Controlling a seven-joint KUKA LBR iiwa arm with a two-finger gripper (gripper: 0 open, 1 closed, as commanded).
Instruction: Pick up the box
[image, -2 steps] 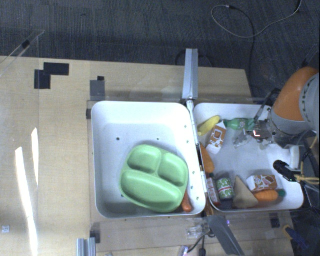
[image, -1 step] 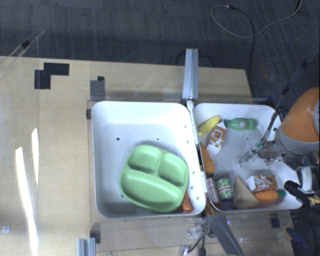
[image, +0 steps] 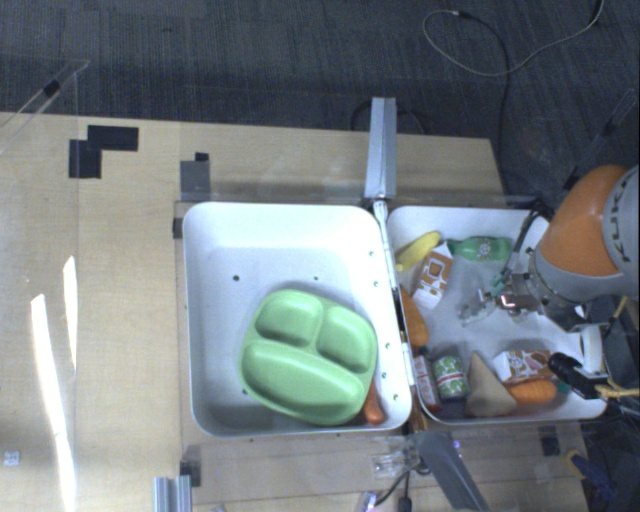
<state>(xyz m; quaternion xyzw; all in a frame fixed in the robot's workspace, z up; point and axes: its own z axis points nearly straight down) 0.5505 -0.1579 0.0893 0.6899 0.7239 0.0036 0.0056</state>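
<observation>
1. The table (image: 120, 330) is pale wood-grain, with a clear glossy sheet over its left part that throws back streaks of light. Two black L-shaped marks sit at its far left.
2. Beyond the table's far edge lies dark grey carpet (image: 250, 50), with a thin cable (image: 500, 60) looping across it at the far right.
3. Two shallow white bins stand side by side, joined by a metal rail (image: 381, 150) running far to near between them.
4. The left bin (image: 260, 240) holds a green compartment tray (image: 310, 357) turned upside down, toward its near side. Something small and orange (image: 372, 408) peeks out at the tray's near right corner.
5. The right bin (image: 470, 295) is cluttered: a yellow banana (image: 418, 248) at the far left, a green bottle (image: 482, 248) lying beside it, a can (image: 450, 375) and a tan wedge (image: 487, 388) near the front, and a carrot (image: 533, 392) at the near right.
6. The box (image: 432, 278), white and orange, lies in the right bin just near the banana, close to the left wall.
7. The arm (image: 590, 240), grey with an orange band, reaches in from the right. Its end effector (image: 503, 298) hangs over the middle of the right bin, to the right of the box and apart from it. I cannot tell whether it is released or clenched.
</observation>
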